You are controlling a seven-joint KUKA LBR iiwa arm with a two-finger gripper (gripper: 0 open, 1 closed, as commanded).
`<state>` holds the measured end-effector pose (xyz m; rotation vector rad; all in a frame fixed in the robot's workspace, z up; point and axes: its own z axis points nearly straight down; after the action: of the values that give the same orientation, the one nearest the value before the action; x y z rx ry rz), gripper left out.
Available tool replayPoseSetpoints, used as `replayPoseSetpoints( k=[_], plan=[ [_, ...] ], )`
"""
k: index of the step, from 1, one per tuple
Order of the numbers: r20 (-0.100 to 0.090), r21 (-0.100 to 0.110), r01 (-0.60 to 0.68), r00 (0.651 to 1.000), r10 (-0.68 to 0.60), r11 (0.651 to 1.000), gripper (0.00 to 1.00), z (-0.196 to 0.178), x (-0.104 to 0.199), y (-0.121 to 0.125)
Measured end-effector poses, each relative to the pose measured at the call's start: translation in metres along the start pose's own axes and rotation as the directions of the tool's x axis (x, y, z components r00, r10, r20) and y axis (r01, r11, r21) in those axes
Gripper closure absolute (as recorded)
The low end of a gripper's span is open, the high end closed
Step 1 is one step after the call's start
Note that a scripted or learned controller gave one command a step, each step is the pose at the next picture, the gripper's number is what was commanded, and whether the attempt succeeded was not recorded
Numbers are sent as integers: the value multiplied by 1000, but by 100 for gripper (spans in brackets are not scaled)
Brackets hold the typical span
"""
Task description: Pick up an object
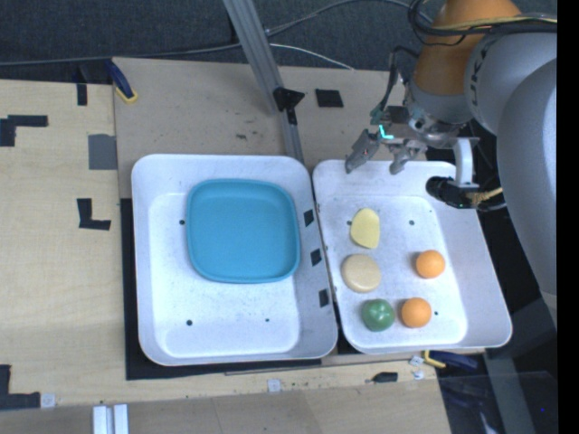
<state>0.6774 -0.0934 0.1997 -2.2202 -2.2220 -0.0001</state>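
- The grey two-finger gripper (380,156) is seen above the far edge of the right shallow white plastic bin (470,242); its two dark fingers are spread apart and nothing is held between them.
- A miss could be expected from here: the fingers are not above any object, so a straight descent would probably meet only the bin rim or bare floor.
- The round pieces may also roll away if they are touched off-centre by one finger.
- The nearest candidate, a pale yellow oval piece (365,228), lies in the right bin, near the gripper but apart from it, toward the front.
- Further forward are found a beige round piece (361,272), a green ball (377,314) and two orange balls (430,264) (415,312).
- A blue square plastic plate (242,230) is lying in the left white bin (163,269), well apart.
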Motion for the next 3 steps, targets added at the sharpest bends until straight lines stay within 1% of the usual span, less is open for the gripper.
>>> replayPoseSetpoints(
  k=[1, 2, 3],
  plan=[
    [0, 0, 0, 1000, 0, 1000, 0, 0, 0, 0],
    [0, 3, 0, 1000, 0, 1000, 0, 44, 4, -5],
    [0, 5, -1, 1000, 1, 1000, 0, 93, -4, -12]
  ],
)
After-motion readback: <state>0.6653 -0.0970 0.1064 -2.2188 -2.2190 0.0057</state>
